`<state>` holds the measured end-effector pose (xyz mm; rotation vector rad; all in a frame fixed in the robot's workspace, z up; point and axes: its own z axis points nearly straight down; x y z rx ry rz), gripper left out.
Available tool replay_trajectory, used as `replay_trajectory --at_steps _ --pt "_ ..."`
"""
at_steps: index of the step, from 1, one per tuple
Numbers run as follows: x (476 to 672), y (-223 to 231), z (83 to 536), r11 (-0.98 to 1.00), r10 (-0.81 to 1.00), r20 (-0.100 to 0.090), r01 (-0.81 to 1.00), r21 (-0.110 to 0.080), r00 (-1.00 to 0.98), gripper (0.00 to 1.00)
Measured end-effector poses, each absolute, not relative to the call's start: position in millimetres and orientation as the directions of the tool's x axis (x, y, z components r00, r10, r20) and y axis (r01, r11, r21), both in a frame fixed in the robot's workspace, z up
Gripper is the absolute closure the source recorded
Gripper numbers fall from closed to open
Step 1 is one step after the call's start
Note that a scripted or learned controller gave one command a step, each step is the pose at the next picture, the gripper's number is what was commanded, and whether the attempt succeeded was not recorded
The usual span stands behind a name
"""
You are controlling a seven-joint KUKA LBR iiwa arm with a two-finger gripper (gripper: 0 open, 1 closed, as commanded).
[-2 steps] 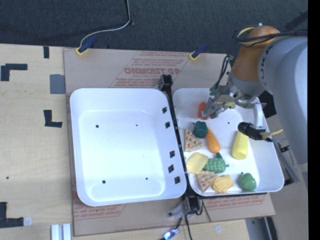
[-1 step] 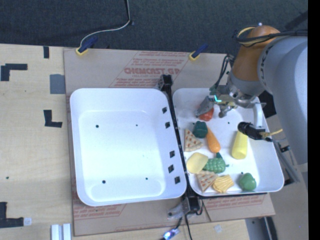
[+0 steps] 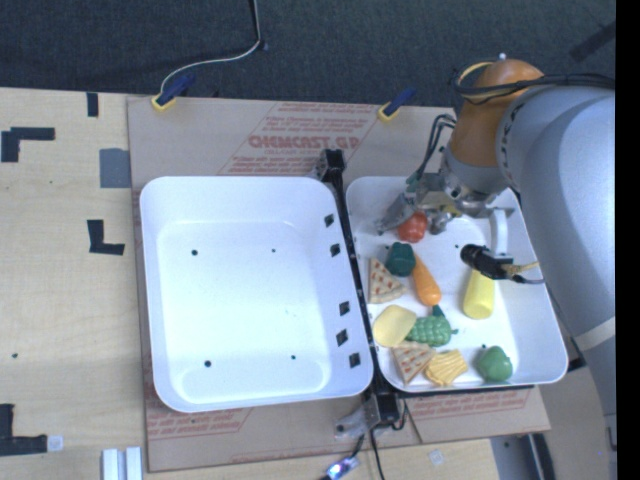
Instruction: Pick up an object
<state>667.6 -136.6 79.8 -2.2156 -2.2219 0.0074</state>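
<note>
The gripper [image 3: 418,208] hangs low over the right bin [image 3: 532,336], toward its twelve-o'clock end, directly above a small red toy piece [image 3: 412,229] — yet whether the claw is spread or closed, and whether it has hold of anything, I cannot tell from this slanted view. As far as can be judged the pick is not yet secured: the red piece appears to sit on the bin floor, with the green piece [image 3: 400,259] and the orange carrot [image 3: 426,283] just toward six o'clock of it. Closing and lifting remain — while the left bin [image 3: 170,268] waits at nine o'clock.
</note>
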Motion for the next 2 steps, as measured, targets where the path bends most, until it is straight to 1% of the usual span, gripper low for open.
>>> replay_trajectory --at_steps 1,2 --pt "668.9 -137 92 0.005 1.000 -0.002 1.000 -0.002 -0.005 1.00" --pt "670.8 -63 189 0.009 1.000 0.002 1.000 0.006 -0.009 1.00"
